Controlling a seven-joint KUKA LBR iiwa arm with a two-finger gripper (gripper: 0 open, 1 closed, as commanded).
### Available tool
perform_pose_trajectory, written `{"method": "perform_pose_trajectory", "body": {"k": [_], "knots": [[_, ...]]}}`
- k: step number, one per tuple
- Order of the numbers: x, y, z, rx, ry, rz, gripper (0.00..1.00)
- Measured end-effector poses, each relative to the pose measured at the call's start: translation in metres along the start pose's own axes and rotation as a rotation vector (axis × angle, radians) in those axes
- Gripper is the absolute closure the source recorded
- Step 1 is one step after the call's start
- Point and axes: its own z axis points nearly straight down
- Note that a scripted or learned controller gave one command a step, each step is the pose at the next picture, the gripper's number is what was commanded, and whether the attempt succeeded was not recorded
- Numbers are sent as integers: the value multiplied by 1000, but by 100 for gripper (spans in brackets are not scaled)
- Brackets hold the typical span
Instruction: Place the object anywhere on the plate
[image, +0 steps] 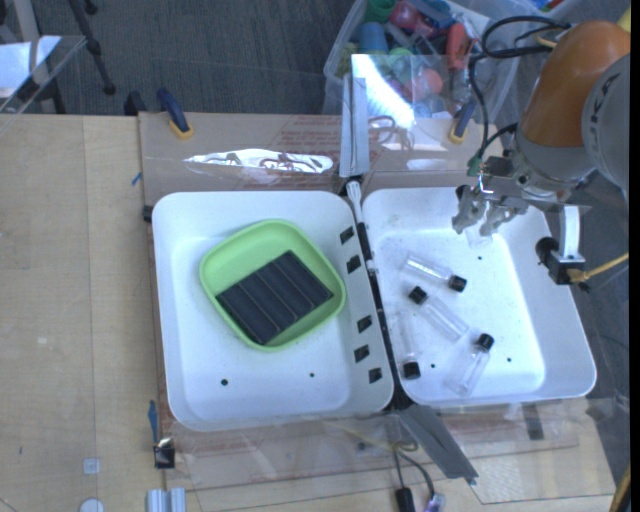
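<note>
A green square plate (222, 262) lies in the left bin (190, 380), tilted like a diamond. A dark ribbed rectangular pad (273, 296) rests on the middle of the plate. In the right bin (550, 345) several clear vials with black caps lie flat: one (430, 271) near the centre, one (438, 315) just below it, one (468, 365) toward the front. My gripper (477, 222) hangs over the far part of the right bin, above and behind the vials. Its two fingers (464, 221) point down, slightly apart, with nothing between them.
A raised divider with black clips (360, 290) separates the two bins. Crumpled clear plastic (260, 160) lies behind the left bin. A crate of colourful toys (420, 40) stands at the back. The arm's orange band (575, 70) is at upper right.
</note>
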Motion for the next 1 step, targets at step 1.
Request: {"method": "perform_pose_trajectory", "body": {"k": [1], "knots": [[0, 0, 0, -1, 0, 0, 0]]}}
